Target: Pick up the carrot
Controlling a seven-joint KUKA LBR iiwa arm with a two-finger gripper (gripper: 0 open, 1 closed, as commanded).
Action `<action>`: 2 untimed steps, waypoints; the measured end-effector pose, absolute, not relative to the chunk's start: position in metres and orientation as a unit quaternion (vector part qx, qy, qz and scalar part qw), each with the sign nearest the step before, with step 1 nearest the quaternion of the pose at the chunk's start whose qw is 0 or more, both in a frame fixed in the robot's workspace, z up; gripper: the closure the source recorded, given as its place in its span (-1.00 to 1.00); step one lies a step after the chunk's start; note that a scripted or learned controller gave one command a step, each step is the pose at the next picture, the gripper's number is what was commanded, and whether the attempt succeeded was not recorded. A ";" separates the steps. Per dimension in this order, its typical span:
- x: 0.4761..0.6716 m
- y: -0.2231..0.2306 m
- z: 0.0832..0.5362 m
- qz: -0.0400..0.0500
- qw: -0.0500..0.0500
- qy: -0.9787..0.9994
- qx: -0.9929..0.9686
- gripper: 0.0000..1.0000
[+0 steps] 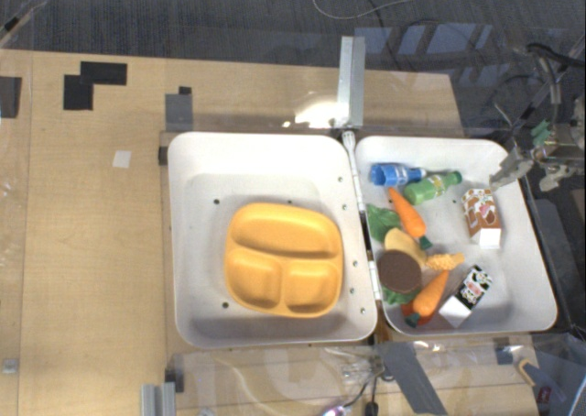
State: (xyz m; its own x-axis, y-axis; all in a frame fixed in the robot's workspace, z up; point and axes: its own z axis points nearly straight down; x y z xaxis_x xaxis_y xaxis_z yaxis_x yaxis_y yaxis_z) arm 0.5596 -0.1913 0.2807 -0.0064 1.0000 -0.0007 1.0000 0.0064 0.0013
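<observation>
Grey gripper (515, 169) at right bin's (526, 313) far-right rim

From my station I can't read a single word, number or brand anywhere in this view. The brown carton (480, 209) in the right bin (522, 313) carries some printed pattern on its face, but it is too small and blurred for me to make out letters. The black-and-white carton (471, 288) near the bin's front shows a patchy cow-like print, with no legible text. The blue bottle (395, 173) and the green bottle (430, 187) show no label I can read. The black squares (92, 82) on the worktop (82, 249) are plain marks, bearing no writing.
</observation>
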 end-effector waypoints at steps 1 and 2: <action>0.606 -0.201 0.248 0.001 0.002 0.764 0.645 -1.00; 0.643 -0.160 0.149 0.001 0.002 0.856 0.516 -1.00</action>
